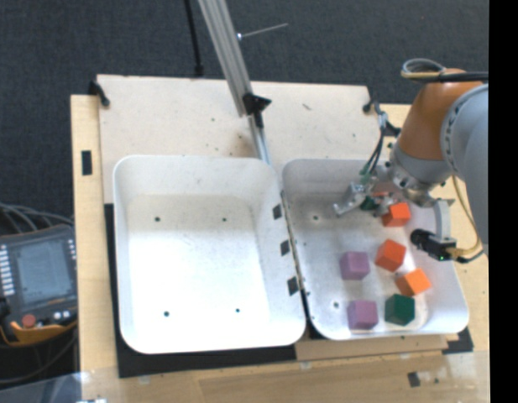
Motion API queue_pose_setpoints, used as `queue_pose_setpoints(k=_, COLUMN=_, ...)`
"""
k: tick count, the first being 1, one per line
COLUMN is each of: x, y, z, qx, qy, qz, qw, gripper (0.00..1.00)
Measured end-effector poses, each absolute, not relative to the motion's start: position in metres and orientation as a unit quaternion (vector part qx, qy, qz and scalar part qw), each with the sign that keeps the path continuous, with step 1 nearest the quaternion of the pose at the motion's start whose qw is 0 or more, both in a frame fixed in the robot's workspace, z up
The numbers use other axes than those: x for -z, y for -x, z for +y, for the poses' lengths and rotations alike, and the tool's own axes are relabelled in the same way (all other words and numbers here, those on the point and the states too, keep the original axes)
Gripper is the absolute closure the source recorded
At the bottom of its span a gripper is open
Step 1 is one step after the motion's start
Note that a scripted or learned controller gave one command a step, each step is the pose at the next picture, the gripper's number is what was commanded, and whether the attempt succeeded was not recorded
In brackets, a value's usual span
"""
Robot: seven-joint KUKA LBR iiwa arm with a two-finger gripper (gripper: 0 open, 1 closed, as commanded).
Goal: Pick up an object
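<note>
The bench carries two shallow white bins side by side. The left bin shows only a few dark specks on its floor. The right bin, the landmark here, touches the left bin along their shared edge and holds all the blocks.

The arm, grey with an orange band, leans in over the right bin's far right corner. Its gripper hangs low above the bin's upper middle floor; I cannot tell from this angle how it is set.

Six blocks lie in the right half of the right bin. One orange block sits just beside the gripper, toward the bin's right wall. A second orange block lies nearer the bin's middle, a third close to the right wall. A purple block rests at the bin's centre, another purple block by its front wall, with a green block just beside that one.
</note>
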State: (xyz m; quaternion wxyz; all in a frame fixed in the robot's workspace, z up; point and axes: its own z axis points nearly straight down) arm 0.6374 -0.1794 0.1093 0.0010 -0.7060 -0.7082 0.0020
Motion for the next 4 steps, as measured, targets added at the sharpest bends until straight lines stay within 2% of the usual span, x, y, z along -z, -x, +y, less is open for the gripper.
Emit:
queue_pose_setpoints(k=1, x=-0.125, y=-0.639, z=-0.181, qx=0.0005, qy=0.706, qz=-0.708, qw=-0.002, gripper=1.00)
queue_pose_setpoints(k=3, x=-0.226, y=-0.650, z=-0.184, qx=0.0017, qy=0.705, qz=-0.709, qw=-0.004, gripper=1.00)
queue_pose_setpoints(k=4, x=-0.239, y=-0.640, z=-0.133, qx=0.0012, qy=0.705, qz=-0.709, qw=0.000, gripper=1.00)
